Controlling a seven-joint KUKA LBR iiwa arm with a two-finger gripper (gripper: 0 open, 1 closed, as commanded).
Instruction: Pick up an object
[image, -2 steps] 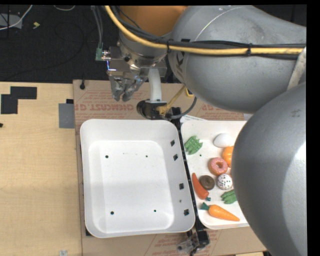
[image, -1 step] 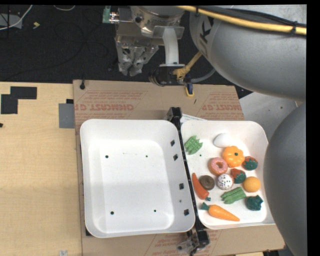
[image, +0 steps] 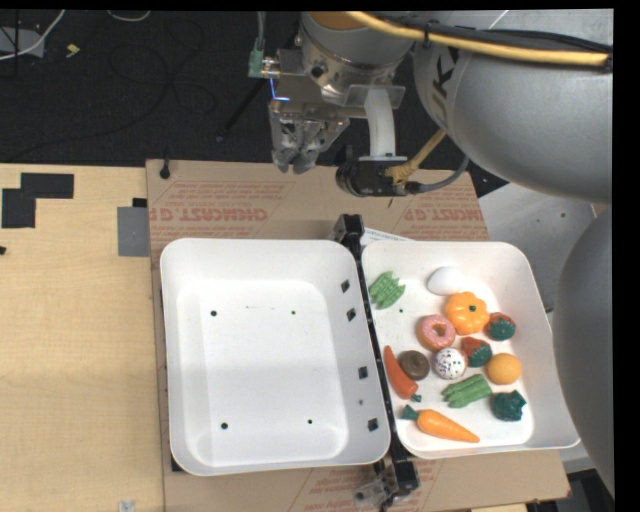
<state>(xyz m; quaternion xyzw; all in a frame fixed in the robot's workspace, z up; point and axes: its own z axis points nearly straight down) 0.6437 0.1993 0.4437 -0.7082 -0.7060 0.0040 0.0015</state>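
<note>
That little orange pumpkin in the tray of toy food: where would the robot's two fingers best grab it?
Probably from straight above, fingers closing across the round body of the pumpkin. It sits upright, so its sides are open from overhead. The pink donut and a red-and-green piece crowd it, so the fingers fit best on its upper and lower sides in the view.

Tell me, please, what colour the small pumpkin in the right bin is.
Orange, seen in the camera view: pumpkin.
</note>
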